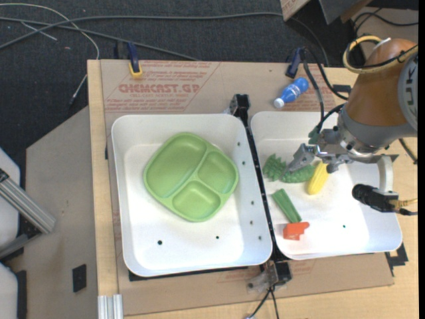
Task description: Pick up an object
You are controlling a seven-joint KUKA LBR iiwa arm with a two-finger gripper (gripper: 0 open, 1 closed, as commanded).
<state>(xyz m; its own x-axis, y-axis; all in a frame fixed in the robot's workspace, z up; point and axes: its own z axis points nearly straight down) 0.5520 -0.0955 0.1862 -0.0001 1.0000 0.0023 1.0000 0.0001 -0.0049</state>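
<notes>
So the arm [382, 92] is reaching in from the right and hanging over the right bin [345, 241], with the gripper [317, 157] sitting low above a little cluster of toy food near the bin's left side. From where I'm standing the two fingers are looking spread apart, one pointing down-left toward the green leafy toy [282, 170] and the other angling toward the yellow corn [317, 178]. Nothing is sitting between them as far as I can see, so it isn't gripping anything right now.

The leafy piece is lying just beside the corn, maybe touching it, hard to say. A bit nearer to me a green stick-shaped piece [287, 205] is lying at a slant, and right at its near end an orange block [296, 229] is resting on the bin floor. All four are sitting in the left half of the right bin.

The left bin [139, 238] is holding a light green divided plate [191, 176], turned at an angle, pretty much in the middle.

Out past the bins, on the cardboard [166, 85] at the far side, a small blue bottle [291, 92] is lying on its side.
</notes>
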